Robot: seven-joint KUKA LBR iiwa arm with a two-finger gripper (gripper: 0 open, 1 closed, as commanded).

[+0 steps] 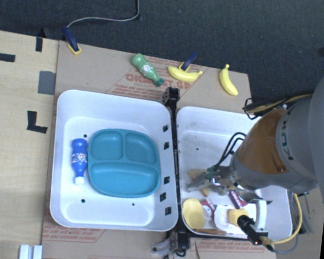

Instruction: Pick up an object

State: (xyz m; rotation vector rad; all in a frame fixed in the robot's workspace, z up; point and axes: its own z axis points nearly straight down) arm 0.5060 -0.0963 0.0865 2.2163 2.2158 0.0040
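Cardboard (98,74) covers the wooden worktop (3,136) under two white bins (62,202); dark carpet (222,22) lies behind. The gripper (199,182) fingers: I cannot tell their state.

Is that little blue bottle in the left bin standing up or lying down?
Lying down. The blue bottle rests on its side on the left bin's floor, beside the teal divided plate.
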